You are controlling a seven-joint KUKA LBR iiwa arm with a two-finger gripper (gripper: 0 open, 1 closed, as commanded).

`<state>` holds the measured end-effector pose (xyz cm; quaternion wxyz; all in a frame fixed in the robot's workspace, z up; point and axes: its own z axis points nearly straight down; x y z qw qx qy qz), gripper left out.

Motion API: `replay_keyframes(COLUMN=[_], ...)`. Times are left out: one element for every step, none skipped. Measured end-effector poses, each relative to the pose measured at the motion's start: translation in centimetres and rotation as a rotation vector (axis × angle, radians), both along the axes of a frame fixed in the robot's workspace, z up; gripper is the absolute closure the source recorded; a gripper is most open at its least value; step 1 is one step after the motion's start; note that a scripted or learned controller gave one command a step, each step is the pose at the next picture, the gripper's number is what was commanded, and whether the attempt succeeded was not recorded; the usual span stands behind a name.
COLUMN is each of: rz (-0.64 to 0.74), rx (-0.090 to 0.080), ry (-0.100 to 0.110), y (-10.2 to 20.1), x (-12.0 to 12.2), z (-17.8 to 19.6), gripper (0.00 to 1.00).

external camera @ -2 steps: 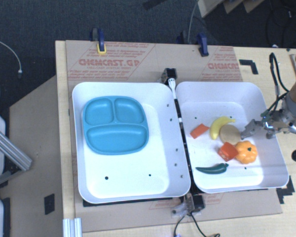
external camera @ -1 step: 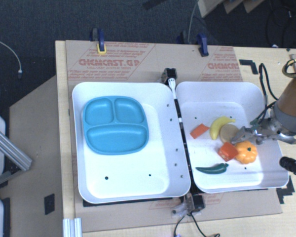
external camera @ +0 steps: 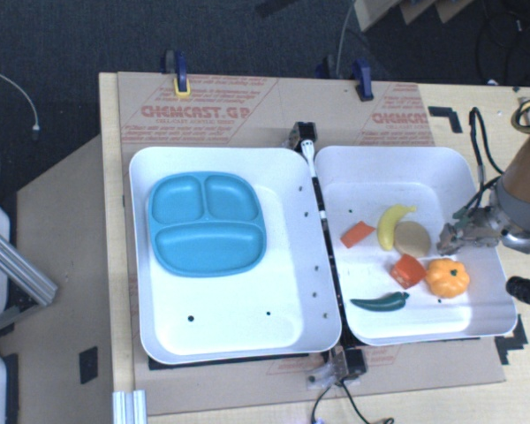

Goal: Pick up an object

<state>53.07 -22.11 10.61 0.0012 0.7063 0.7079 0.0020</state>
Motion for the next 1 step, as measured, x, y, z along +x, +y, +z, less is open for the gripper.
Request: replay_keyframes(rz=[-0.001], rx=[-0.005], ry=[-0.003], y=[-0.25], x=[0.01], z=[6.39], gripper=[1.00])
